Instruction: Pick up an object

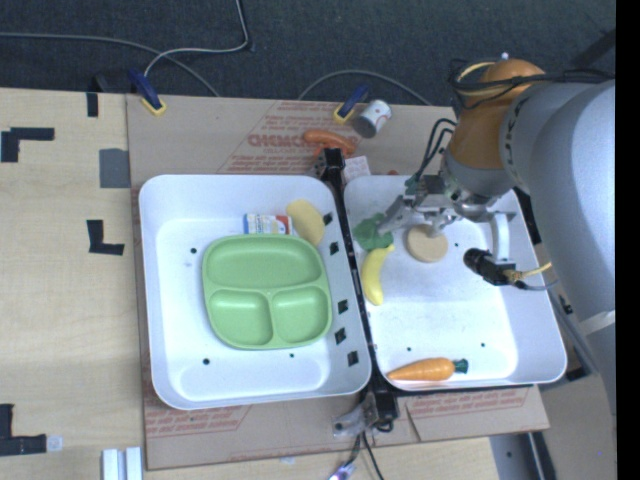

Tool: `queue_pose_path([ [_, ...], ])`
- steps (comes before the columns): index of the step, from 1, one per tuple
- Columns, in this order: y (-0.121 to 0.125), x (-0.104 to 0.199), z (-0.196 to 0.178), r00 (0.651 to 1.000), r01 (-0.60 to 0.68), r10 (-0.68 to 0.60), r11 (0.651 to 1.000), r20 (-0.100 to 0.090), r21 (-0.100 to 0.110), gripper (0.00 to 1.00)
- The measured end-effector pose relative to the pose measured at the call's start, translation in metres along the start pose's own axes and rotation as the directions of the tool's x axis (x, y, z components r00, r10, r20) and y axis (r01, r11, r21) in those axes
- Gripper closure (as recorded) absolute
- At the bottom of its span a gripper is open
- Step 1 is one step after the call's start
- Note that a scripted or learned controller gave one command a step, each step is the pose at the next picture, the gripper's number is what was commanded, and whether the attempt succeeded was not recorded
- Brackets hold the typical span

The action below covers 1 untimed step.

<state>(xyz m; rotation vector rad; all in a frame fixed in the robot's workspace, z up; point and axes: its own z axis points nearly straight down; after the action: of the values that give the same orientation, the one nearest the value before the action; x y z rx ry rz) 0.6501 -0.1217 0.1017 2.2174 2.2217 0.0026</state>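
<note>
In the right bin (520, 353), up near its back left corner, the gripper (425, 216) is hovering over a small cluster: a round tan disc (430, 247) (cookie-like toy?), a green piece (372, 234) and a yellow banana (374, 274) just beside it. Honestly can't tell if the tool is released or clenched, the wrist hides that. Nothing looks lifted.

My guess is the disc is the target. It looks like light, hard plastic, so stiff, a bit slick, not fragile. It lies flat, so I'd pinch across its edges. The orange carrot (424, 370) sits well apart at the front wall.
</note>
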Motion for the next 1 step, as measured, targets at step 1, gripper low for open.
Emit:
queue_pose_path([
  [1, -0.0169, -0.0268, -0.0478, 1.0, -0.001, 0.001, 1.0, 0.001, 0.003, 0.0],
])
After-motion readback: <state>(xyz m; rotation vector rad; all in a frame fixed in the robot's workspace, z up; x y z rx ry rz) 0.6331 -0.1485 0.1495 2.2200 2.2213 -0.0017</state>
